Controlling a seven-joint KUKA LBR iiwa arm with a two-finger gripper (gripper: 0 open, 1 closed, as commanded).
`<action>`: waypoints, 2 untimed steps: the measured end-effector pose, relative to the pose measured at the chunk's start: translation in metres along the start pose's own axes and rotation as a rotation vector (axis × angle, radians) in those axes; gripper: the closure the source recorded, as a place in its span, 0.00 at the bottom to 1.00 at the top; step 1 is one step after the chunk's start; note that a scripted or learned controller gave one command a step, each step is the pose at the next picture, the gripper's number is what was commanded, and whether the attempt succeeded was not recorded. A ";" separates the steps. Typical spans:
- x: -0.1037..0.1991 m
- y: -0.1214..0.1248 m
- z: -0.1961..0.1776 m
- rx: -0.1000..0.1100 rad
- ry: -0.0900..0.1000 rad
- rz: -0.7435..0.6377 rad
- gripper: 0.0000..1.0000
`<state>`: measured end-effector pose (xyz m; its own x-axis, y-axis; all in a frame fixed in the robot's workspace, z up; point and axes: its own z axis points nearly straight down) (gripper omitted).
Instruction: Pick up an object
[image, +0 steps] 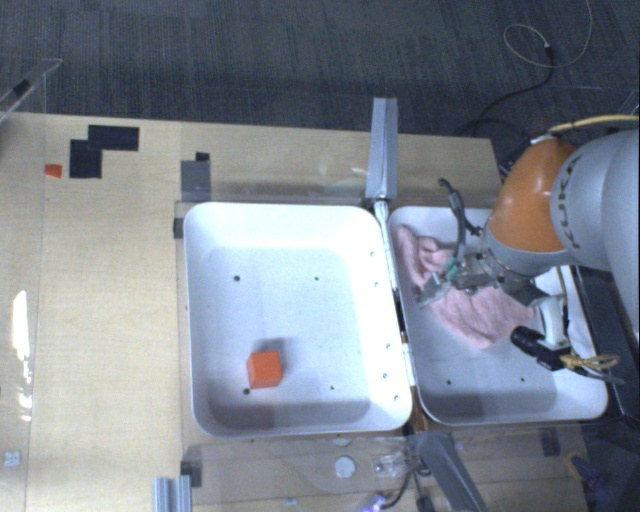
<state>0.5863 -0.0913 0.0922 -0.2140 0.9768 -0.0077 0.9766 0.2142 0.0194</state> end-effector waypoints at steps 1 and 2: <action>-0.010 0.059 0.002 0.005 0.002 -0.011 0.00; -0.029 0.018 0.001 0.004 0.001 -0.058 0.00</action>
